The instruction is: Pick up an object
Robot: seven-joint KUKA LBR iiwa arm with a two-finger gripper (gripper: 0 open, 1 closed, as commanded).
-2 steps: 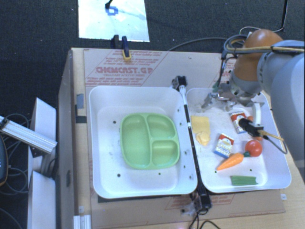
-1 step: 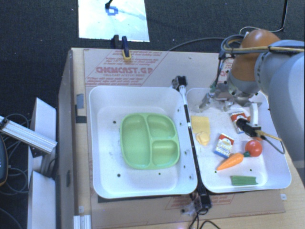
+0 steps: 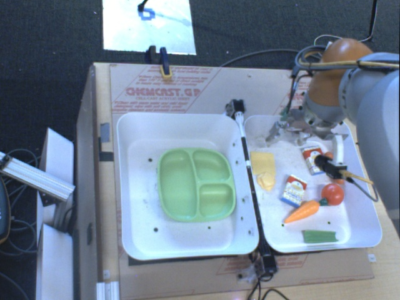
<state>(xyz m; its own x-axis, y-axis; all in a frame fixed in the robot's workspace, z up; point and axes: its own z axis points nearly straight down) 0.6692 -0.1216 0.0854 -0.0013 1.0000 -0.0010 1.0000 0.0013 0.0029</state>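
My gripper (image 3: 275,133) hangs low over the far left corner of the right bin (image 3: 370,225), and nothing shows in its grasp. Just in front of it lies a yellow cheese wedge (image 3: 263,168). A red and white carton (image 3: 311,157) rests to the gripper's right, partly under the wrist. Nearer the front are a small blue and white carton (image 3: 293,190), an orange carrot (image 3: 302,211), a red tomato (image 3: 333,194) and a green pea pod (image 3: 319,235).
The left bin (image 3: 125,186) holds a green divided plate (image 3: 195,184). A black divider rail (image 3: 245,161) runs between the bins. A blue and yellow clamp (image 3: 164,63) stands at the bench's far edge.
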